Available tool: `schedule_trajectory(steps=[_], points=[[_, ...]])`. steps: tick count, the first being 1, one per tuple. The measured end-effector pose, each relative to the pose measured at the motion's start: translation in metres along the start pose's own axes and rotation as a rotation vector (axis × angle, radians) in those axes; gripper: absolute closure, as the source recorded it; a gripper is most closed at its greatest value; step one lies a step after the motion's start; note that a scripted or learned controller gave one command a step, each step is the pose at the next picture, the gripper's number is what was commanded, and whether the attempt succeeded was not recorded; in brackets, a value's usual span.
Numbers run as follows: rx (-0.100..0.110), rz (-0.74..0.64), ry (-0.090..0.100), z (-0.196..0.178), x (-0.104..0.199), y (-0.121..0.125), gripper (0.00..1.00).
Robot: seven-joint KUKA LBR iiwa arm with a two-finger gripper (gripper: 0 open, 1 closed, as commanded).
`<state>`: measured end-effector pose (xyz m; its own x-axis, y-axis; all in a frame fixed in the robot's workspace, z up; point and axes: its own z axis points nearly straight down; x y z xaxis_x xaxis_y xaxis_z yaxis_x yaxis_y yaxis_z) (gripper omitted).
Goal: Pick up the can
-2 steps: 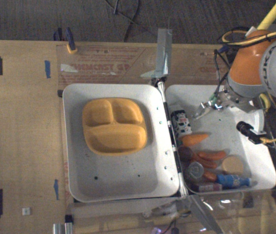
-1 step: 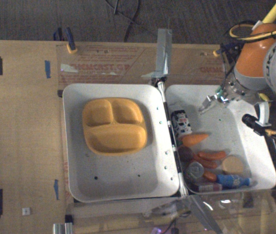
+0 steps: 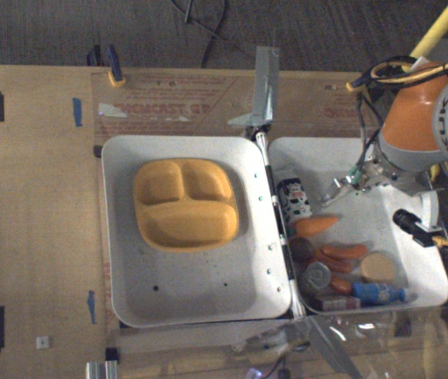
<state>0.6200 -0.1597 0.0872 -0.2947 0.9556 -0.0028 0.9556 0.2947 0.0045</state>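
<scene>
Gripper (image 3: pixel 348 186), jaw state indiscernible, hangs over the right bin's (image 3: pixel 437 290) far edge; can (image 3: pixel 316 278) lies near corner, partly crowded by toy food.

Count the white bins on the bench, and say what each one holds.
2. The left bin holds a yellow divided plate. The right bin holds the can and toy foods at its near left; some may be hidden.

Two white bins (image 3: pixel 121 235) sit side by side on the worktop (image 3: pixel 34 212). One yellow divided plate (image 3: pixel 185 204) lies in the left bin. The right bin holds one can (image 3: pixel 315 277), one small cow-patterned carton (image 3: pixel 293 198), one carrot (image 3: pixel 316 226), one blue bottle (image 3: pixel 379 294) and one round biscuit-coloured disc (image 3: pixel 378 268).
</scene>
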Motion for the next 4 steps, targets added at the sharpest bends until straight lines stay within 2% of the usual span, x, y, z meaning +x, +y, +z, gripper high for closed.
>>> schedule_trajectory(steps=[1, 2, 3, 4], points=[[0.004, 0.009, 0.001, 0.001, 0.004, 0.051, 0.00], [-0.003, 0.007, -0.003, -0.011, 0.004, 0.053, 1.00], [-0.002, 0.006, -0.002, -0.011, 0.004, 0.053, 0.00], [0.000, 0.081, 0.000, 0.000, 0.001, 0.013, 0.00]])
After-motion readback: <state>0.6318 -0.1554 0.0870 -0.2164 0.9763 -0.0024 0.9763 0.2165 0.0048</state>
